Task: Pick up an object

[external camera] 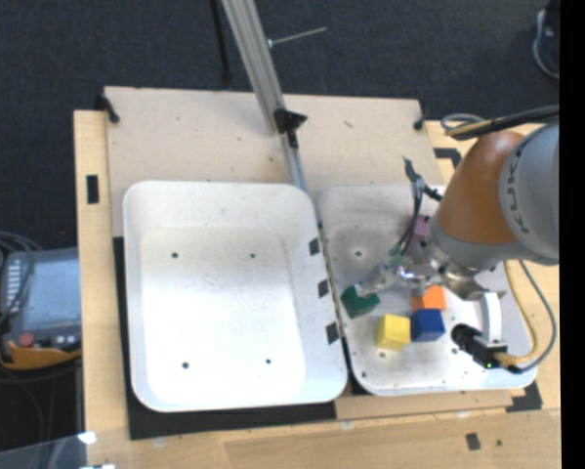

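Dark carpet surrounds a pale wooden bench (224,135) that bears two shallow white bins side by side. An aluminium post (253,47) slants down from the top of the view to the gap between them, and a grey handheld unit (40,296) with cables lies on the floor off the bench's left edge. The left bin (224,203) shows its speckled white floor with a few dark dots.

The right bin (355,218) holds all the loose things, gathered in its lower half. A green piece (358,301) lies near the bin's left wall. A yellow cube (393,331) sits below and to the right of it, and a blue cube (428,324) stands just beside the yellow one — touching or nearly so. An orange block (431,299) sits directly above the blue cube, partly under the arm.

The arm (497,198), grey with its orange band, reaches in from the right and covers the bin's upper right part. The gripper (395,277) points down and to the left, its tip between the green piece and the orange block, close to both. Whether it is wide or narrow cannot be told from this angle — and nothing is seen to be held in it.
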Tool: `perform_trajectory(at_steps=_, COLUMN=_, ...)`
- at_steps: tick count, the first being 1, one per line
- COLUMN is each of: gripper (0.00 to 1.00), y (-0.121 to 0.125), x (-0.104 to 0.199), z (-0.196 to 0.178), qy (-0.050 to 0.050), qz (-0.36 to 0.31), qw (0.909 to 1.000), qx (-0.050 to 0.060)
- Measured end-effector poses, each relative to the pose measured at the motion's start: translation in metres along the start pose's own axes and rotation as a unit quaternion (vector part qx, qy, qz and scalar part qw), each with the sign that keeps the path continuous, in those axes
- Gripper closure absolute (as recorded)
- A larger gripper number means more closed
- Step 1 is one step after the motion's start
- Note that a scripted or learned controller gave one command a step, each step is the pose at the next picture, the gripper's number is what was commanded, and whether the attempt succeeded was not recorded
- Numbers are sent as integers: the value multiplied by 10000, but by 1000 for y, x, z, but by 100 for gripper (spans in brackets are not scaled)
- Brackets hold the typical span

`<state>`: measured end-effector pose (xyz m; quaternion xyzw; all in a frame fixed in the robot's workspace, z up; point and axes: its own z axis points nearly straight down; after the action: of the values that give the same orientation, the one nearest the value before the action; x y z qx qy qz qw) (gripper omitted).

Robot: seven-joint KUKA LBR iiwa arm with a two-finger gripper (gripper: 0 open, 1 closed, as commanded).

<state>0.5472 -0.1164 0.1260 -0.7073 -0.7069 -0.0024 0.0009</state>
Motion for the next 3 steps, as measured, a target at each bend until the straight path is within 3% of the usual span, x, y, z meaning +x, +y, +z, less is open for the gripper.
perform_trajectory(at_steps=1, gripper=0, y=4, x=-2, z=-1, qy=-39, qz=-10, qw=10000, qx=-77)
perform_trajectory(at_steps=2, gripper=100, y=4, x=-3, z=-10, qy=-30, qz=27, qw=10000, qx=-84)
perform_trajectory(at_steps=3, gripper=100, y=16, x=-6, z=-62, qy=-33, qz=-16, qw=10000, qx=-21)
